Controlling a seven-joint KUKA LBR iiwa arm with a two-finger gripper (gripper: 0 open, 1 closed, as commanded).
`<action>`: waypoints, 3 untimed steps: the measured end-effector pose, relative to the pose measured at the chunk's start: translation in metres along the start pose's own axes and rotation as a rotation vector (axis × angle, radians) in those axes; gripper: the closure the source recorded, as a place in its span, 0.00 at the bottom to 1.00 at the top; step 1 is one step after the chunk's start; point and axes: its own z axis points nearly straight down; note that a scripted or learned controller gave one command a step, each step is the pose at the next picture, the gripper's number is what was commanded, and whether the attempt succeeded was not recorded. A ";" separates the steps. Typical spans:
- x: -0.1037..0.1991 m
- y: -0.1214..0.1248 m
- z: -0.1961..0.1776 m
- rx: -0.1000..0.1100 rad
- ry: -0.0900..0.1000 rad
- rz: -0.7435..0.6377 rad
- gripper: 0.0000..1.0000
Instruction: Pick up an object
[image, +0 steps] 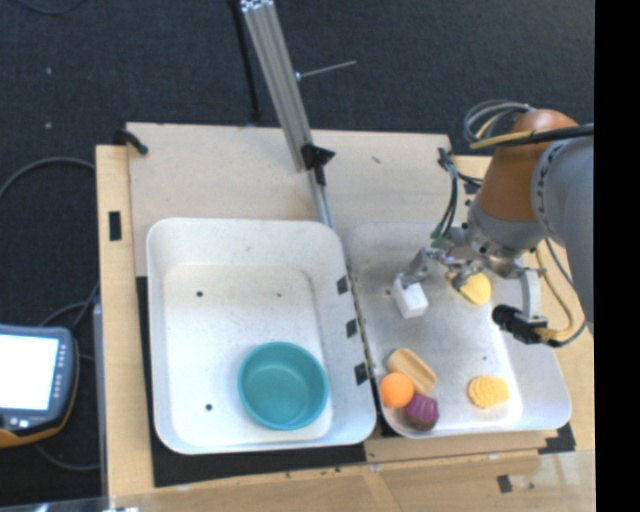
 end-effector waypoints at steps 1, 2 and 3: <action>0.001 0.006 0.019 -0.010 0.005 -0.002 0.00; -0.001 0.009 0.003 -0.023 0.000 -0.002 1.00; 0.005 0.008 -0.058 -0.005 -0.001 -0.003 1.00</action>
